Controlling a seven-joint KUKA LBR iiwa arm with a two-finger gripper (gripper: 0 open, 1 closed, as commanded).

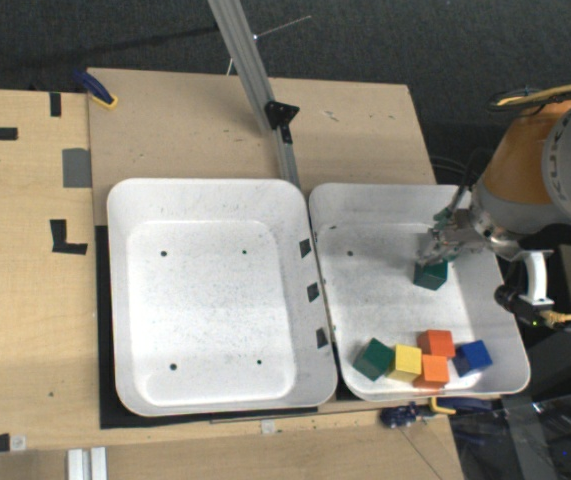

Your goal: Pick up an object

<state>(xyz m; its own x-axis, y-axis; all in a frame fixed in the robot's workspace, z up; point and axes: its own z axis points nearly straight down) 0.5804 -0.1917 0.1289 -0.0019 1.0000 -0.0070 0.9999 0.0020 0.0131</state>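
A dark teal block (pixel 430 275) is in the right bin (pixel 365 218), near its right side. My gripper (pixel 438 252) is directly over the block, touching or almost touching its top edge. The arm's orange band and grey wrist come in from the right edge. At the front of the same bin lies a cluster of blocks: a green one (pixel 372 358), a yellow one (pixel 407 359), two orange ones (pixel 436 343) (pixel 434 370) and a blue one (pixel 473 356).
The left bin (pixel 125 208) sits beside the right one on the wooden bench. A slanted metal bar (pixel 250 58) runs from the top down to the gap between the bins. A blue clamp (pixel 405 416) lies at the bench's front edge.
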